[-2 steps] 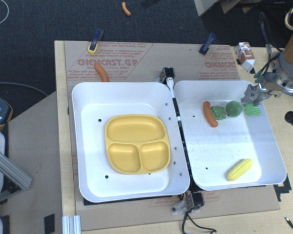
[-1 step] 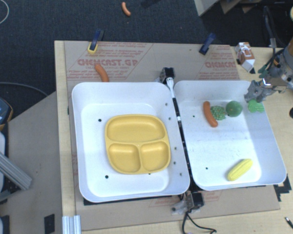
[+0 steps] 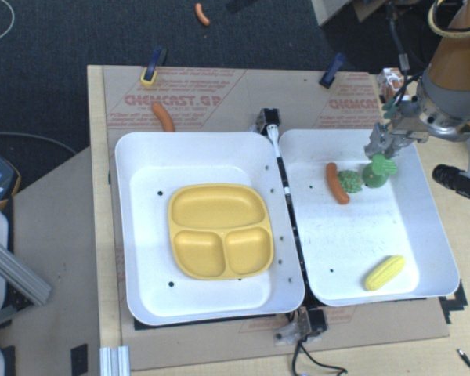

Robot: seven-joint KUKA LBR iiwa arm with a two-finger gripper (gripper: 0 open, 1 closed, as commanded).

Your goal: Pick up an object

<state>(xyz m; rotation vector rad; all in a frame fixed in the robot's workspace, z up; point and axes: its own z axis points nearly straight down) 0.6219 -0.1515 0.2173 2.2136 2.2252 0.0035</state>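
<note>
In the right bin (image 3: 411, 245) lie an orange sausage (image 3: 337, 183), a small green broccoli piece (image 3: 350, 182), a larger green broccoli piece (image 3: 378, 171) and a yellow corn cob (image 3: 385, 272). My gripper (image 3: 381, 149) hangs at the bin's far right, directly over the larger broccoli piece and touching or nearly touching its top. The wrist hides the fingertips.
The left bin (image 3: 133, 210) holds a yellow three-compartment plate (image 3: 219, 229). An orange sausage (image 3: 164, 117) lies on the cardboard behind the left bin, another (image 3: 202, 14) on the dark floor. Clamps (image 3: 151, 67) (image 3: 332, 70) grip the board's far edge. A black bracket (image 3: 270, 121) sits between the bins.
</note>
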